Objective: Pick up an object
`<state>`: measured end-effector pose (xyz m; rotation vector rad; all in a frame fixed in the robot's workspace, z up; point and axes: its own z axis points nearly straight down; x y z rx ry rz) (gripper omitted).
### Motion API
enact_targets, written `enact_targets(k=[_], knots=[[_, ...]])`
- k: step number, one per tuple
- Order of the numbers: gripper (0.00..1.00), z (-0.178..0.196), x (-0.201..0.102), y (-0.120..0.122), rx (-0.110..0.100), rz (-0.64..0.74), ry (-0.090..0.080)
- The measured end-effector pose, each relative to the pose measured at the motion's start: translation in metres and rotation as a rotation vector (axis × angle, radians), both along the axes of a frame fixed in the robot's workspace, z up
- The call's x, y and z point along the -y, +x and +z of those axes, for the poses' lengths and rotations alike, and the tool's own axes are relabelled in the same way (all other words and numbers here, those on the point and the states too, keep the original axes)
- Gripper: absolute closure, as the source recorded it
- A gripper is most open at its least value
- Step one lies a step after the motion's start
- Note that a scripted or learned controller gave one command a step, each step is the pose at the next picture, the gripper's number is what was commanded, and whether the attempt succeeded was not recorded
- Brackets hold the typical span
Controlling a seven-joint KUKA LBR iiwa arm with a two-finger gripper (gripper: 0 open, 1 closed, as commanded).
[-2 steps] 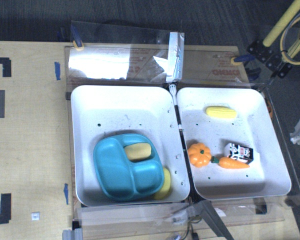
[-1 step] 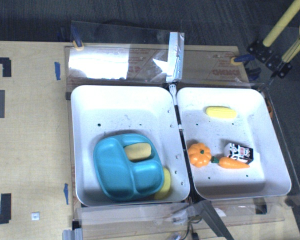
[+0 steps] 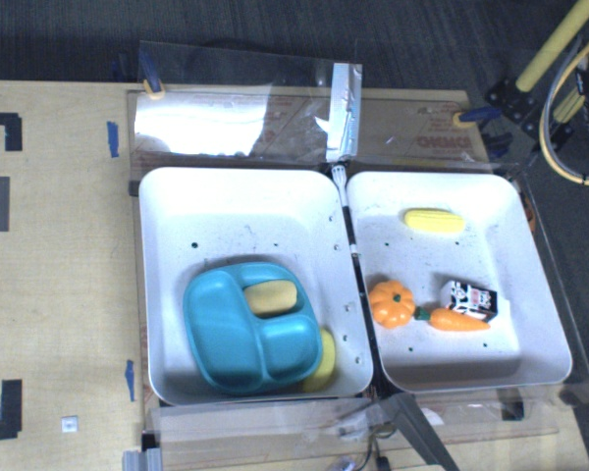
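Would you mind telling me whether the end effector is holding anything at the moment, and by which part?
Nothing is seen held: the pumpkin, carrot and yellow corn all lie in the right bin.

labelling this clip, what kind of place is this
Probably a robot lab test bench: two white bins, left bin and right bin, hold toy food such as a pumpkin and carrot, on a taped wooden bench.
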<state>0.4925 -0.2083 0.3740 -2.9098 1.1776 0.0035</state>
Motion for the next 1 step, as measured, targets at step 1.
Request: enact_targets(k=[1], knots=[[1.0, -0.0323, -0.0075, 0.0092, 0.003, 0.399, 0.001]])
